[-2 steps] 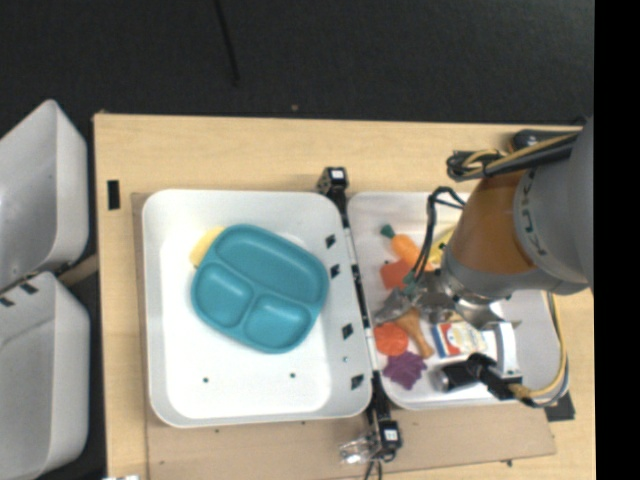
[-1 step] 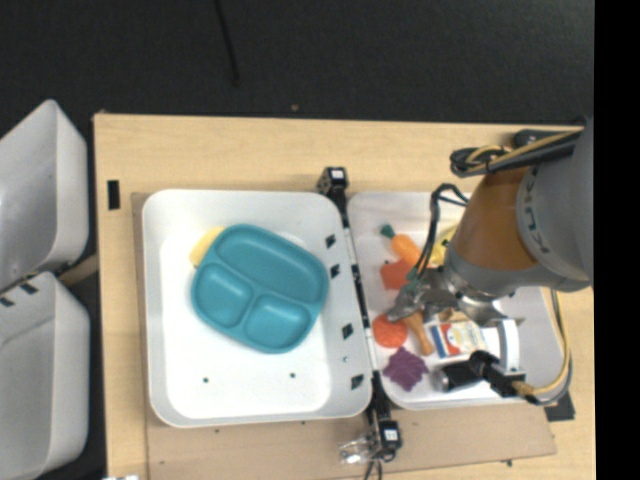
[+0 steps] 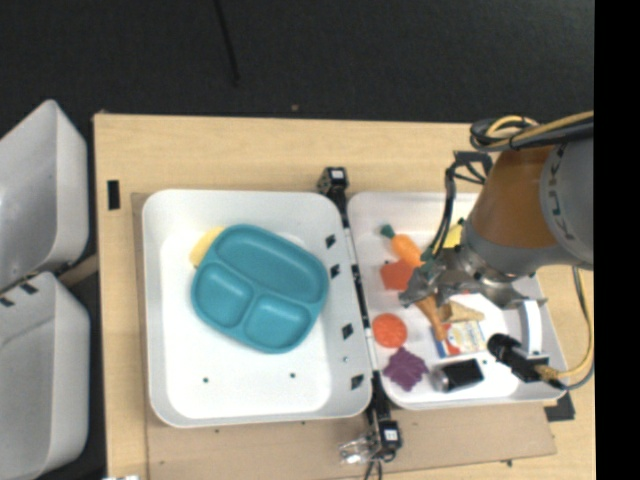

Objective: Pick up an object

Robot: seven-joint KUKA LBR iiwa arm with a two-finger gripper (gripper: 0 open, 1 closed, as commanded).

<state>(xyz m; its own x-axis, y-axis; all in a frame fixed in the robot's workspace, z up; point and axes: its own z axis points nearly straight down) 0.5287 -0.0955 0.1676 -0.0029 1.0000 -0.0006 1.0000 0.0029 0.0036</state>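
Observation:
My gripper (image 3: 424, 286) hangs low over the middle of the right bin (image 3: 420, 206), with the arm's orange band (image 3: 510, 200) above it. It sits right beside an orange-red block (image 3: 397, 275). A toy carrot (image 3: 402, 245) lies just behind that block. An orange disc (image 3: 390, 329) and a purple piece (image 3: 405, 368) lie toward the bin's front left. A small black object (image 3: 460, 374) and a flat printed packet (image 3: 462, 336) lie at the front. A tan stick (image 3: 436, 315) runs under the gripper. Whether anything is held is hidden by the wrist.
The left bin (image 3: 165, 368) holds a teal divided plate (image 3: 260, 287) with a yellow item (image 3: 203, 245) poking out at its left edge. Black clips (image 3: 333, 179) join the bins along the middle. The arm's cables (image 3: 500, 128) loop at the back right.

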